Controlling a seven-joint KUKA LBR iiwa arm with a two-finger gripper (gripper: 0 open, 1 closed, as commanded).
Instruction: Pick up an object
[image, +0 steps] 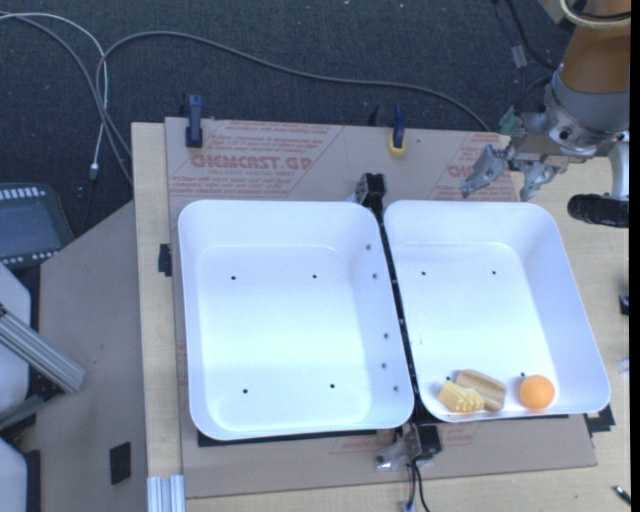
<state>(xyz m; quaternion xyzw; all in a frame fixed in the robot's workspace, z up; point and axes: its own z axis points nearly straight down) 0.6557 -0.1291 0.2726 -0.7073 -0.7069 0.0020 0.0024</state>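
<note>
Camera view looked down at a slant on the bench (150, 300), a pale board with red lettering along its far edge, held by a blue clamp (193, 108) at the far left and a blue-and-yellow clamp (398, 131) further right. At the far left a grey cable (100, 100) trailed over dark carpet.

On the board, the left bin (285, 225) was a shallow white tray with rounded corners and a few small dark dots on its floor. It sat edge to edge with the right bin (555, 250), a black strip running along the seam between them.

All three loose things lay in the right bin, bunched along its near edge. Leftmost was a yellow corn piece (461, 399), short and knobbly, its rows of kernels plain to see. Touching it just behind was a tan bread roll (484, 383), oblong and smooth, paler along the top. A little apart to the right sat an orange ball (537, 392), round, matte and evenly coloured, near the bin's near right corner.

Beyond the far edge of the right bin, well apart from those three things, the gripper (505, 172) hung over the board from the grey arm with its orange band. Its jaws were spread apart, with nothing between them.
</note>
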